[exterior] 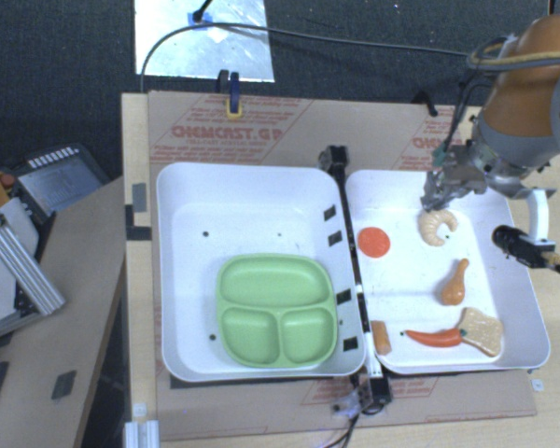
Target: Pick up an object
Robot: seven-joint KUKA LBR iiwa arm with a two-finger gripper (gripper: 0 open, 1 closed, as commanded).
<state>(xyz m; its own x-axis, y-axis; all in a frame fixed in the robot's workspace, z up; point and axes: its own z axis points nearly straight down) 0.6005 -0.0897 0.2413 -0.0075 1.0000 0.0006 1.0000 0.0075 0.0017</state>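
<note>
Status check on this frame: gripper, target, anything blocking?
Gripper low over right bin, just above the shrimp; grasp not confirmed. Tomato slice, drumstick, chili, toast lie apart. Nothing blocking.

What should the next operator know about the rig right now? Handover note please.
Gripper: low over the right bin, just above the shrimp; finger state unreadable, nothing visibly held.
Right bin also holds the orange disc, drumstick, chili pepper, toast and a small orange piece at the divider.
Left bin: green divided plate.
Done: nothing picked.
Left: grasp and lift one object, likely the shrimp.
</note>
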